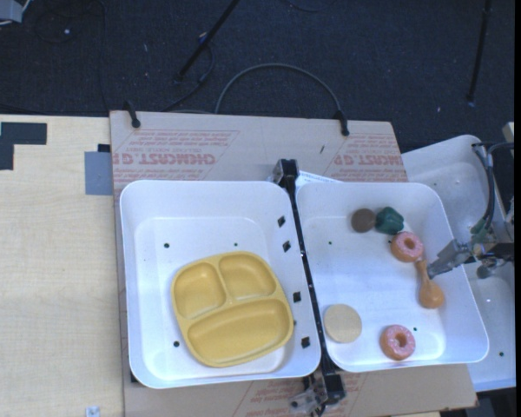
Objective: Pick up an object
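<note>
The right bin (378,202) holds several small objects. A brown ball (362,221) and a green lump (389,221) lie near its far side. A pink donut (407,248) sits just in front of them, and a tan pear-shaped piece (428,288) lies beside it. A cream disc (342,324) and a second donut (398,342) rest near the front. My gripper (458,255) is at the bin's right rim, just right of the tan piece and the pink donut, with nothing seen in it.
The left bin (148,233) carries a yellow divided plate (233,307). A black divider (297,259) runs between the bins. Cardboard (243,150) lies under both, and a white surface (451,168) with cables is at the right by the arm.
</note>
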Controlling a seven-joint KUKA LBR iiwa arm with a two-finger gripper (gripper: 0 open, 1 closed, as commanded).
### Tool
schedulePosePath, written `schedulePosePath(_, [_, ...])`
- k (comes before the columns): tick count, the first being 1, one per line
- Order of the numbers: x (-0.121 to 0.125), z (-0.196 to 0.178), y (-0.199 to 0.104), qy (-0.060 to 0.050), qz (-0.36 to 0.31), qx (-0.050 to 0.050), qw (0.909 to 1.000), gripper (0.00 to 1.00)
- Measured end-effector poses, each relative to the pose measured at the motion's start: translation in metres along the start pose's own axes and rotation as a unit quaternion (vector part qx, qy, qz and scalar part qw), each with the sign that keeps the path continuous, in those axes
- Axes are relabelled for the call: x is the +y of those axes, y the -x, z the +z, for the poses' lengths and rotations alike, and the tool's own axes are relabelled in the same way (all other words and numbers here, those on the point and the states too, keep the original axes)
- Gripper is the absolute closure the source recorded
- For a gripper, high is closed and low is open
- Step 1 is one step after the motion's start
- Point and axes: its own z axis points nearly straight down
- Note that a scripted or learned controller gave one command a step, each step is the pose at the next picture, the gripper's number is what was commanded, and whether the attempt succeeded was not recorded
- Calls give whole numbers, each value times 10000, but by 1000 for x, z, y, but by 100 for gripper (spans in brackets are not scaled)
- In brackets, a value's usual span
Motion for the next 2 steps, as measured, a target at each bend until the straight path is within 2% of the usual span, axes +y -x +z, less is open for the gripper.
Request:
schedulePosePath(1, [2, -6, 0, 59, -18, -17, 10000, 0])
schedulePosePath(2, [-3, 51, 8, 31, -16, -1, 10000, 0])
